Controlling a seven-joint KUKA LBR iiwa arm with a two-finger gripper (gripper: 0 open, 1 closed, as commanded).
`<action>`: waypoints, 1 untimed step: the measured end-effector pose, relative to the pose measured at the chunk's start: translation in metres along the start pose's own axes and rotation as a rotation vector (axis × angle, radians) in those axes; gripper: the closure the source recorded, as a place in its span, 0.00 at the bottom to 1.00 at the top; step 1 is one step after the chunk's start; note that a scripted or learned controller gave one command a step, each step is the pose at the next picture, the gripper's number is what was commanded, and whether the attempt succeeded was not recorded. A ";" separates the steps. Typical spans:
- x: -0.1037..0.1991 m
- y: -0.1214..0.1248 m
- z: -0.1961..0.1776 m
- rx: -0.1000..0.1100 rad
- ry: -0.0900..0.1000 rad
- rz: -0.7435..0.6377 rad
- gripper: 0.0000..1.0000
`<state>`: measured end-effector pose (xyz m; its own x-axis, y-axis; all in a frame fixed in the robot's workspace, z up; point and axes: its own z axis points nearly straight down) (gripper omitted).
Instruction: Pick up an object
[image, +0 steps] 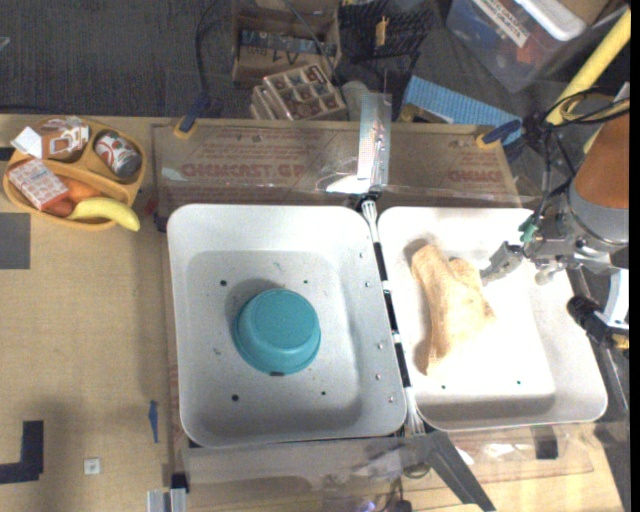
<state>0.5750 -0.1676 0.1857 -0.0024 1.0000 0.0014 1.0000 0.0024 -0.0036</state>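
End effector (503, 262) just right of tan cloth (448, 303) top end; cloth long axis runs near-far in right bin (570, 400); finger state: cannot tell.

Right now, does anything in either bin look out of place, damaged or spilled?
Nothing stands out. The teal bowl sits upside down in the left bin, intact. The tan cloth-like object lies crumpled in the right bin, beside the gripper. No spills.
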 end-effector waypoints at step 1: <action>-0.019 -0.005 0.090 -0.006 -0.002 -0.021 0.00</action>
<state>0.5695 -0.1867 0.0953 -0.0231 0.9997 -0.0009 0.9997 0.0231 0.0025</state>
